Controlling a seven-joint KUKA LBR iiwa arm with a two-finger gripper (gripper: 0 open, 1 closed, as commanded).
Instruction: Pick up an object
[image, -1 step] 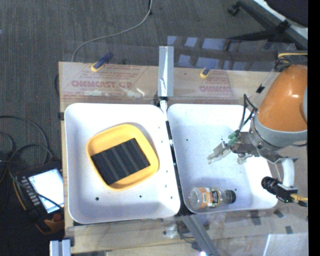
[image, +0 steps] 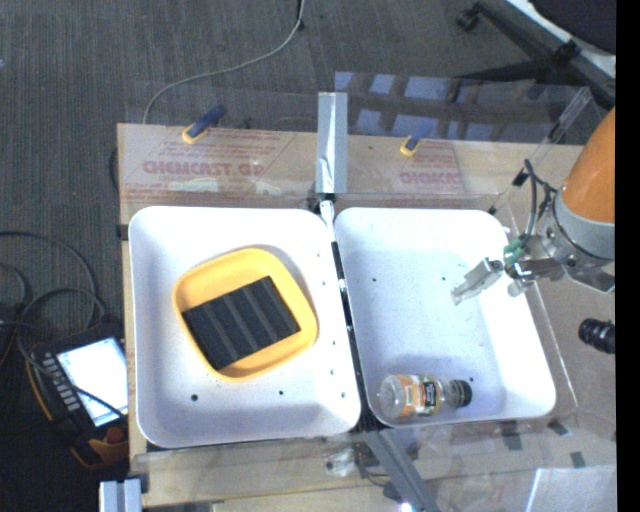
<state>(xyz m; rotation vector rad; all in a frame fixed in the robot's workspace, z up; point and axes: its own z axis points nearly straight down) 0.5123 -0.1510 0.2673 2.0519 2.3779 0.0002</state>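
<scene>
While the gripper hangs over the right bin, its grip unreadable, one bottle lies at its seven o'clock; at nine o'clock, the left bin carries one yellow dish.

Evenly and brightly lit from above. Near-overexposed on the white bins, with soft, faint shadows under rims. Slightly grainy and soft throughout, blurrier toward the lower edge. Mild glare on the clear bottle.
</scene>
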